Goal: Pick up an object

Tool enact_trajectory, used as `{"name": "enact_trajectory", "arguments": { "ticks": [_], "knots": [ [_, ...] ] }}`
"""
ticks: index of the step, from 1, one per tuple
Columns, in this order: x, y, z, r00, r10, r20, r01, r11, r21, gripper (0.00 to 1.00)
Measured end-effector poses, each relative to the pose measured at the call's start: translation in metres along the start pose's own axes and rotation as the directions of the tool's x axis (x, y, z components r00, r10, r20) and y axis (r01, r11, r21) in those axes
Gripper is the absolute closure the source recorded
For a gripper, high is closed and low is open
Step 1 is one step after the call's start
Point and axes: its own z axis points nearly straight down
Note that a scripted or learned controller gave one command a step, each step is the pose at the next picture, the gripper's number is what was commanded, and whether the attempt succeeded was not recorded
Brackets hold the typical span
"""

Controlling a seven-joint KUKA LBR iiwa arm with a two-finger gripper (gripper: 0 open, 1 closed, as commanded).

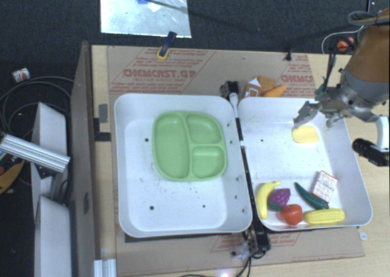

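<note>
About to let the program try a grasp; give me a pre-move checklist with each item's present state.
1. Gripper over the right bin: ok.
2. Target near: pale yellow object lies just below the gripper: ok.
3. Target free of neighbours: banana, grapes, tomato, corn cob, green pepper and small box sit apart near the front: ok.
4. Contact with the target: cannot tell.
5. Green divided plate in the left bin, out of the way: ok.

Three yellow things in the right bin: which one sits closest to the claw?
The pale yellow block, alone at the bin's far end just beneath the claw. The banana and the corn cob lie at the near edge with the other toys.
</note>
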Motion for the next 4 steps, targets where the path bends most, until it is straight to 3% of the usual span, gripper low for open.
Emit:
{"name": "enact_trajectory", "arguments": {
  "ticks": [1,2,4],
  "knots": [
    [-0.066,0.041,0.129,1.000,0.001,-0.003,-0.001,1.000,0.011,0.00],
    [-0.053,0.036,0.017,1.000,-0.006,0.000,0.006,1.000,-0.007,0.00],
    [-0.063,0.054,0.070,1.000,-0.006,-0.003,0.006,1.000,0.004,0.00]
  ]
}}
